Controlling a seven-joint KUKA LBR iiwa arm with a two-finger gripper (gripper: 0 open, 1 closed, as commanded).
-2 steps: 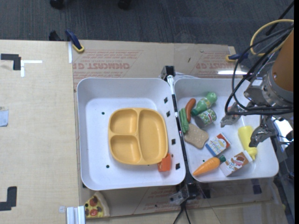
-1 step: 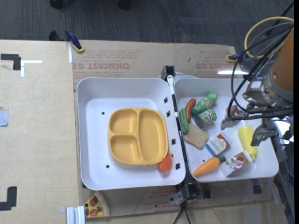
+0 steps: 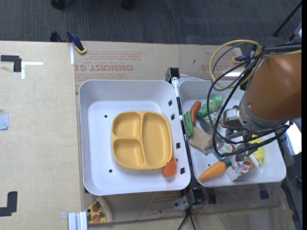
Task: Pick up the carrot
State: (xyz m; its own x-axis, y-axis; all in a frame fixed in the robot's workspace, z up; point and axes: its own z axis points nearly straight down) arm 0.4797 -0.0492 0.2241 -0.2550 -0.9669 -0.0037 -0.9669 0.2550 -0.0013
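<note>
The carrot (image 3: 212, 170), orange with a small green top, lies on the floor of the right bin (image 3: 268, 176) near its front left corner, pointing left. My gripper (image 3: 213, 139) hangs over the middle of that bin, above and a little behind the carrot, beside a beige bread slice (image 3: 199, 139). The arm's orange band and cables hide much of the gripper from above. Nothing shows the carrot as held.
The right bin also has a red pepper (image 3: 194, 110), green vegetables (image 3: 212, 103), a yellow piece (image 3: 259, 155) and a small carton (image 3: 242, 168) next to the carrot's top. The left bin (image 3: 91, 128) bears a yellow divided plate (image 3: 142, 140) and an orange-red piece (image 3: 169, 168).
</note>
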